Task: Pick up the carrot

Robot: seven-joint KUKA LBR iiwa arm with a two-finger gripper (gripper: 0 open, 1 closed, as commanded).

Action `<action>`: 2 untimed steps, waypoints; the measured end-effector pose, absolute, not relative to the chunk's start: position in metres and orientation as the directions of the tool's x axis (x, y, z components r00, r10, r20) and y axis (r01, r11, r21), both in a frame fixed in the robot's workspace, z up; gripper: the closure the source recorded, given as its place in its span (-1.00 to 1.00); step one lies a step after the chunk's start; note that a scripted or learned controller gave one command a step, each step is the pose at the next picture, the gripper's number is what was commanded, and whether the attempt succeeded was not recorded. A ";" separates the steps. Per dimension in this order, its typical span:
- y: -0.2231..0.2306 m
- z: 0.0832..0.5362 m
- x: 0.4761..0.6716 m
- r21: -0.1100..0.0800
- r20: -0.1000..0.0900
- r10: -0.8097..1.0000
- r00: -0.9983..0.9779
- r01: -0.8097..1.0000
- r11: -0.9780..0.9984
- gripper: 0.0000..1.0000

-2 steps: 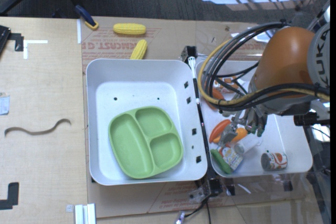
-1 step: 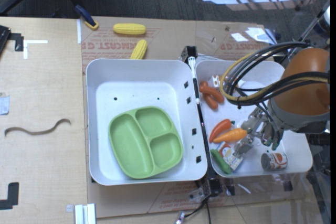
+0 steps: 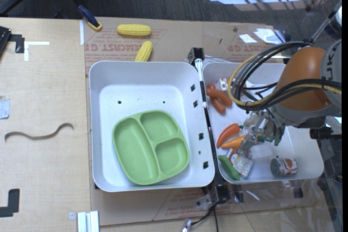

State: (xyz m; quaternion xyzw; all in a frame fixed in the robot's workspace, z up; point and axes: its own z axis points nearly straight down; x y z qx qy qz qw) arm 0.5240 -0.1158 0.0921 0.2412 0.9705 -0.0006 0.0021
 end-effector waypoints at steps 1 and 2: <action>-0.107 0.092 0.577 0.001 -0.004 0.557 -0.830 0.557 0.830 -1.00; -0.107 0.102 0.578 0.000 -0.007 0.556 -0.831 0.556 0.831 1.00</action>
